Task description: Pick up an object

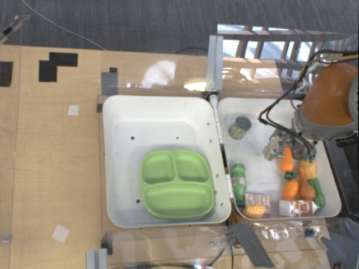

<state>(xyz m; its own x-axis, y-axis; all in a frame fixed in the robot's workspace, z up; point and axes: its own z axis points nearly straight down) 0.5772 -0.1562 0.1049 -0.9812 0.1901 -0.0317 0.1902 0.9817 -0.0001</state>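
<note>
End effector (279,148) low in right bin (255,114), jaw state can't be told. Carrot (287,160) at its 4 o'clock: likely light, rigid, slick; grip mid-body.

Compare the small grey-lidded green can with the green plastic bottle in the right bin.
The small grey-lidded green can sits near the bin's back; the green plastic bottle lies along its left wall, nearer the front. The can is short and round; the bottle is long and slim. Both are green and lie apart from the pincer.
</note>
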